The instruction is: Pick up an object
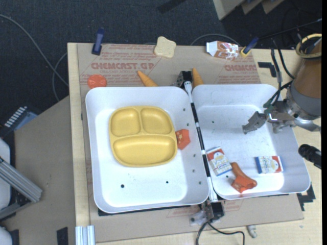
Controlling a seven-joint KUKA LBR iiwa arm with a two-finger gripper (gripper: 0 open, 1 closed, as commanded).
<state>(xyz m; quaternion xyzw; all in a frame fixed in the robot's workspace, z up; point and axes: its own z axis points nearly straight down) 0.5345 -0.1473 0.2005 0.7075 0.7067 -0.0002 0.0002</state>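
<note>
The right bin (230,98) holds a small red-and-white carton (219,162) near its left wall, an orange-red toy piece (241,180) at the front, and a blue-and-white packet (268,164) to the right. In the left bin (102,177), a small red piece (182,138) lies beside a yellow divided plate (143,137). My gripper (265,124) hangs over the right bin's middle right, behind the packet. Its fingers are spread open and hold nothing.
Behind the bins, the bench carries a bread-shaped piece (165,46), a blue clip (97,41), an orange disc (96,80), two carrot-like pieces (146,78), a torn carton (223,49) and a blue pen (249,46). Cables run at the right.
</note>
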